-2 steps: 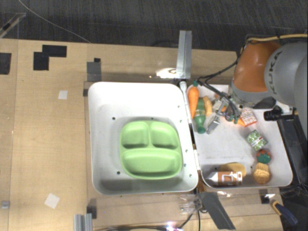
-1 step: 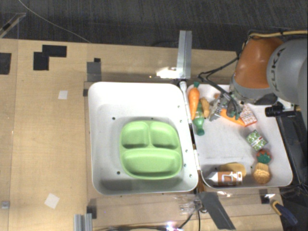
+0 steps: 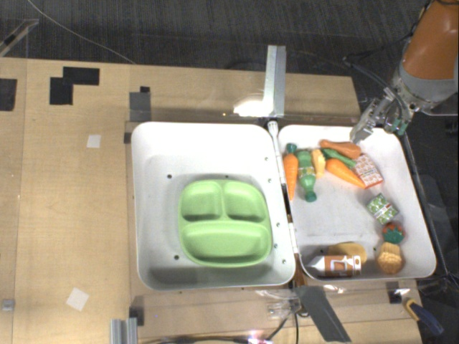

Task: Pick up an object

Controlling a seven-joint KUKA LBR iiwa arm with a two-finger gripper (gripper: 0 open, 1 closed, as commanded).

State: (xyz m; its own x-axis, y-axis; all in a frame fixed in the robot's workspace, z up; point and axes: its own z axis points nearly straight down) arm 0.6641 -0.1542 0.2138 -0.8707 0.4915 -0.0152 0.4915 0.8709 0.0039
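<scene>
Orange-banded and grey, the arm reaches in from the right and carries its end effector (image 3: 367, 125) above the far right corner of the right bin (image 3: 337, 224). Its fingers are spread slightly apart with nothing between them. Just below it lie two toy carrots (image 3: 343, 159), with a small red-and-white packet (image 3: 367, 170) beside them and another carrot (image 3: 290, 173) and a green bottle (image 3: 307, 175) further left. Nearer the front sit a green carton (image 3: 381, 208), a brown bottle (image 3: 340, 259) and a yellow toy (image 3: 391, 257). The left bin (image 3: 150, 192) holds a green divided plate (image 3: 224, 221) on the wooden desk (image 3: 64, 221).
</scene>
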